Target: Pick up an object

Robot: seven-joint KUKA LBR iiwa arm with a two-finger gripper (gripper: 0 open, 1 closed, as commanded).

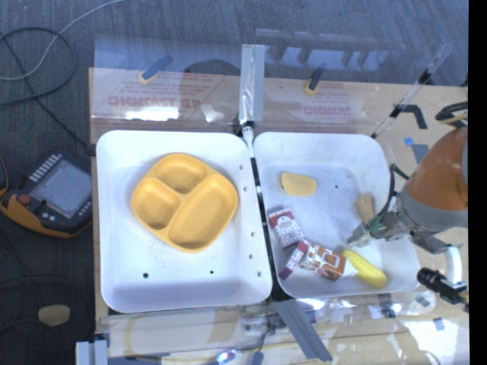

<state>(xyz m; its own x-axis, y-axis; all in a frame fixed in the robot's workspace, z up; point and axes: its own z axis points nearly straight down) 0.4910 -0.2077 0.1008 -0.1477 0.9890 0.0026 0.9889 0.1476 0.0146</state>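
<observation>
Hand (364, 233) in right bin (335, 147) above corn (365, 268) — grip state unclear

A dark grey carpet floor (114, 6) surrounds a pale wooden bench (342, 97). Thin cables (46, 59) trail across the carpet at the upper left. A handheld control pad (49, 196) with a grey screen and orange edge lies on the floor left of the bench. Clear plastic sheeting (175, 82) covers the bench's far side and catches bright glare.
</observation>
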